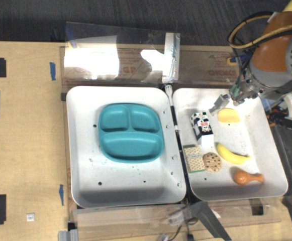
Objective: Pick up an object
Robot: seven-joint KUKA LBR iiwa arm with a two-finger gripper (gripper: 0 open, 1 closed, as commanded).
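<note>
- Banana (231, 154) lay mid right bin (274, 149), beyond cookie (211, 161) and drumstick (246, 177). Judged light, stiff, smooth; best gripped across its middle.
- Lemon piece (228, 115) sat farther back, just beside gripper (225, 103).
- Jaw state: cannot tell. Nothing seen between them.

Glossy white plastic bins (80, 185) hold a smooth teal plate (130, 132) (plastic, slightly shiny).
</note>
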